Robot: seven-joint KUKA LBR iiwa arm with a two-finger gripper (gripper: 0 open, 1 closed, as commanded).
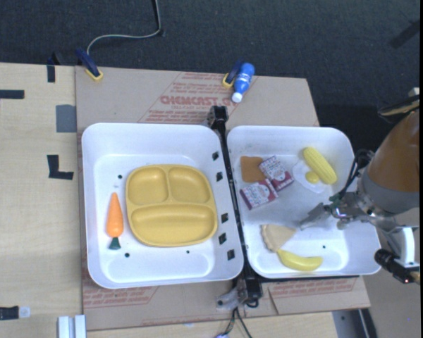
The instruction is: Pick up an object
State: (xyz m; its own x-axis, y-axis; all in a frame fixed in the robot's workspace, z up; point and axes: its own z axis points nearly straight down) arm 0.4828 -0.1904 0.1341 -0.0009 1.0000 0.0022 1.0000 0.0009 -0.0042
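The gripper (311, 219), fingers seemingly parted and gripping nothing, hangs above the right bin (342, 141); the banana (300, 260), lying three-to-nine, sits at its six o'clock

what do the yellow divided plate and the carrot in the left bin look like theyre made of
Yellow divided plate: likely moulded plastic, matte to semi-gloss, going by its uniform colour and rounded compartment ridges. Carrot: probably a plastic or rubber toy, with flat, even orange and a dark green stub; too small to tell which.

Bench (28, 189) with cardboard (190, 97), white bins (99, 146)
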